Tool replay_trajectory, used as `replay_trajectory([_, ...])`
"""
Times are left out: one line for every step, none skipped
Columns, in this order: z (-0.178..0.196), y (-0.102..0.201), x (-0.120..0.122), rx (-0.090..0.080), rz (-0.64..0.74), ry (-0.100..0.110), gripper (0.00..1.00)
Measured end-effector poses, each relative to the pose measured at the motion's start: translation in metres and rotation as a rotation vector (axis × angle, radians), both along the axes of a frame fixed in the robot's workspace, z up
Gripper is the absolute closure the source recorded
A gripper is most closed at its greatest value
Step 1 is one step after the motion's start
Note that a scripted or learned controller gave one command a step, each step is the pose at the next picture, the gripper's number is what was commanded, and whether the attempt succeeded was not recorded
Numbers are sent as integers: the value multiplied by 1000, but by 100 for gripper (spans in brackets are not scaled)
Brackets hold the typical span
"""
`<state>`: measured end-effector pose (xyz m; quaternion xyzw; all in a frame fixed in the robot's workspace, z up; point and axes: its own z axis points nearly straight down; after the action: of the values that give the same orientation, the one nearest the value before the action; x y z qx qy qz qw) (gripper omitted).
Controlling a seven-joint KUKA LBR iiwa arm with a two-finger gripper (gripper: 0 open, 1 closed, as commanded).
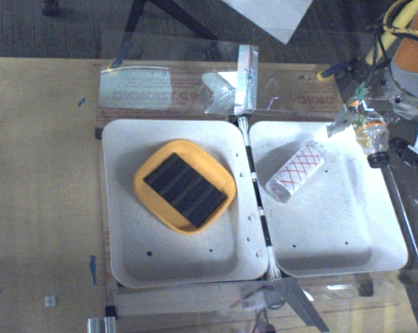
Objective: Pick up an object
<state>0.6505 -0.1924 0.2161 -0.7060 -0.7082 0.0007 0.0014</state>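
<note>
Slanted overhead view of both bins (119,207)

Two bins sit side by side on the tabletop (42,186). In the left bin (126,255) a tray (185,186) lies near its middle. In the right bin (348,241) a tube (296,171) lies tilted in the far left part. The tool (362,123) hangs over that bin's far right corner.

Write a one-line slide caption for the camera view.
Gripper above right bin's corner; patterned cylinder inside.
</note>
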Motion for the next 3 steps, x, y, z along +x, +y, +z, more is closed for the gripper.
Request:
replay_trajectory([-119, 42, 10, -3, 71, -6, 0])
replay_trajectory([-121, 10, -11, -4, 261, -20, 0])
replay_trajectory([-97, 59, 17, -2, 496, -7, 0])
